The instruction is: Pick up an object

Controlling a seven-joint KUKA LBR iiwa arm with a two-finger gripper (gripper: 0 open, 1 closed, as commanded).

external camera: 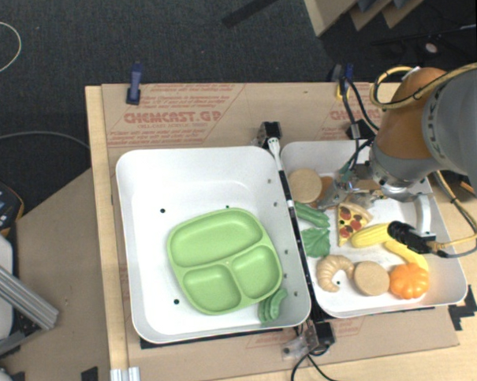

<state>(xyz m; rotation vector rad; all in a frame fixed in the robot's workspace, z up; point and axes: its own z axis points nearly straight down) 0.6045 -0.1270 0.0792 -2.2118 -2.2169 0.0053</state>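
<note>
The right bin (pixel 452 291) holds toy foods: a tan round bun (pixel 305 184), a pizza slice (pixel 352 220), a yellow banana (pixel 380 236), a croissant (pixel 334 270), a round biscuit (pixel 371 278) and an orange pumpkin (pixel 408 281). Two green leafy pieces (pixel 314 230) lie by the bin's left wall. My gripper (pixel 351 189) hangs low over the bin's upper middle, between the bun and the pizza slice, mostly hidden under the grey wrist. Nothing shows held in it.
In the left bin (pixel 144 190) lies a green divided plate (pixel 224 260), with a small green piece (pixel 272 305) at its lower right corner. The arm's grey and orange body (pixel 425 122) covers the right bin's upper right. Cables run along the bench's right side.
</note>
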